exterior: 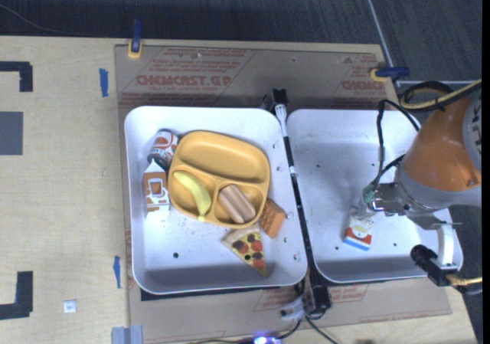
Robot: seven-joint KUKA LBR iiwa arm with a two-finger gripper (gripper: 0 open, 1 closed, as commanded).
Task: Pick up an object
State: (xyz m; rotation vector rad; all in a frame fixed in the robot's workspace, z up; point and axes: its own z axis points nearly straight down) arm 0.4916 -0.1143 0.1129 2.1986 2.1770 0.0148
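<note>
A small white carton [357, 237] with red and blue print lies in the right bin [329, 143], near its front wall. My gripper [370, 204] hangs just above and to the right of the carton's top end, very close to it. The grey arm with its orange band [444, 157] reaches in from the right over that bin. From this view I cannot make out whether the gripper touches the carton.
The left bin [145, 258] holds a yellow divided plate [220, 157] with a banana [194, 192] and a hot dog [236, 204]. Beside the plate are a pizza slice [249, 247], an orange cracker [272, 218], a can [161, 148] and a small box [155, 189]. A black cable [383, 128] loops over the right bin.
</note>
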